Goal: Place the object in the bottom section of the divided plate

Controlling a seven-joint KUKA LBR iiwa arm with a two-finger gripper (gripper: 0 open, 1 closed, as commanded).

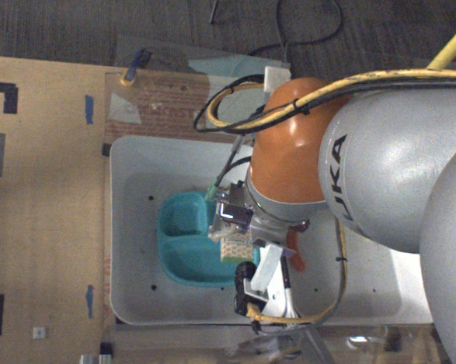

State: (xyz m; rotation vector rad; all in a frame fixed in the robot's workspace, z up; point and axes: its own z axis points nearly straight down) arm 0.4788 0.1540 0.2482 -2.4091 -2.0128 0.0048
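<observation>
A tan wooden bench carries a shallow white bin. Inside the bin, toward its left side, lies a teal divided plate. Blue tape strips and black corner marks are stuck along the bench's left part.

Arm bent low, wrist down
</observation>
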